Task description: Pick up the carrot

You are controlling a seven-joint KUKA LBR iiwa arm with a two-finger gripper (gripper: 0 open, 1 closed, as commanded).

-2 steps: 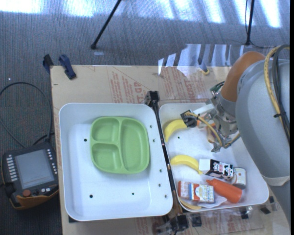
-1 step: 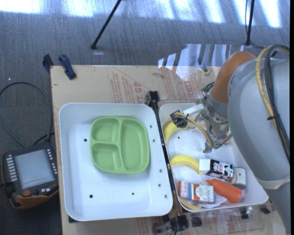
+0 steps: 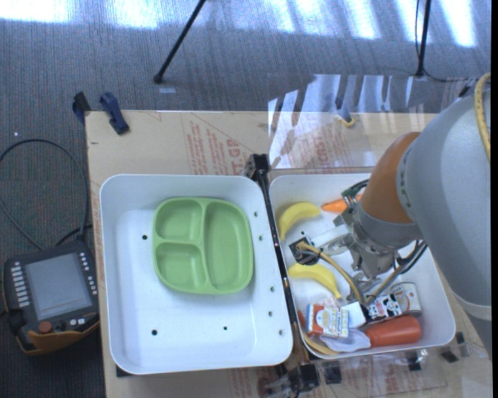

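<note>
Over on the left I see the white bin [image 3: 120,305] with a green divided plate [image 3: 204,245] lying in it. Moving right, the second bin [image 3: 443,305] holds two bananas [image 3: 298,215], a small carton [image 3: 330,318] and a red-orange item [image 3: 394,332] near its front edge. I can see the carrot [image 3: 341,205] near the back of that bin, just beside the arm's orange band. My gripper [image 3: 366,265] hangs over the clutter; its state I cannot tell.
</note>
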